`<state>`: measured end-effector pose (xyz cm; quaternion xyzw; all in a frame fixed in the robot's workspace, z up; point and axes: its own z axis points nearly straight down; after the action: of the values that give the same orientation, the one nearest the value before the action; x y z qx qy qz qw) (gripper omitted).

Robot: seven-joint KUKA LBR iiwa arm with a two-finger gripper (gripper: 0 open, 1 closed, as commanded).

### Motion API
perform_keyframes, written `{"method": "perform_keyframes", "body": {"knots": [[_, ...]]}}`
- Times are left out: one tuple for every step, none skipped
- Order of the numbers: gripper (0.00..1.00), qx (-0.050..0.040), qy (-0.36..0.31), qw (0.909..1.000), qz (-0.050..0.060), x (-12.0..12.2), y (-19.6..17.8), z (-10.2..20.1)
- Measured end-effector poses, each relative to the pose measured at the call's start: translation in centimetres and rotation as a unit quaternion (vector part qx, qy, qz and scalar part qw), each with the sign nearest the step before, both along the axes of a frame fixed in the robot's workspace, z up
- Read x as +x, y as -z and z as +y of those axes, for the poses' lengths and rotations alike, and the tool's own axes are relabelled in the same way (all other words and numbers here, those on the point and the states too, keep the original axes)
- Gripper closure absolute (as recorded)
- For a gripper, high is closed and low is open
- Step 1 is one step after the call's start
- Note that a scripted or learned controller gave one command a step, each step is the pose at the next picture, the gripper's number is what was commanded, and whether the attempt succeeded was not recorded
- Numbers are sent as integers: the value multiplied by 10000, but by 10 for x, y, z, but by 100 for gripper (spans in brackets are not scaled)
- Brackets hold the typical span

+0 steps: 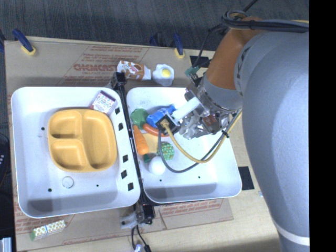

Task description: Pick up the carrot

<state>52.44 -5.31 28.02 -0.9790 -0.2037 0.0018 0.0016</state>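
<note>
— Grey arm (278, 140) is the nearest thing; it fills the right side and covers the upper right corner of the right bin (226, 185).

— And where is the carrot?

— The carrot (140, 142) lies in the right bin, lengthwise along its left wall, just beside the edge where the two bins meet. A green piece (139, 115) touches its upper end. A white ball (156, 166) is near its lower end, and a green netted ball (167, 150) is just to its right.

— Does the gripper have it?

— No. The gripper (190, 127) hangs over the middle of that bin, to the right of the carrot and apart from it. Wide or narrow, I cannot tell; its metal parts blur together. A blue thing (160, 115) is partly hidden beside it.

— Any open room?

— The lower right floor of the right bin is bare. In the left bin (21, 140) a yellow divided plate (83, 139) takes the middle, with bare floor along the lower edge.
</note>
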Motion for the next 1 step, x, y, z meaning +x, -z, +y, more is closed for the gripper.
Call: {"method": "perform_keyframes", "body": {"knots": [[0, 3, -7, 10000, 5, 0, 0, 1]]}}
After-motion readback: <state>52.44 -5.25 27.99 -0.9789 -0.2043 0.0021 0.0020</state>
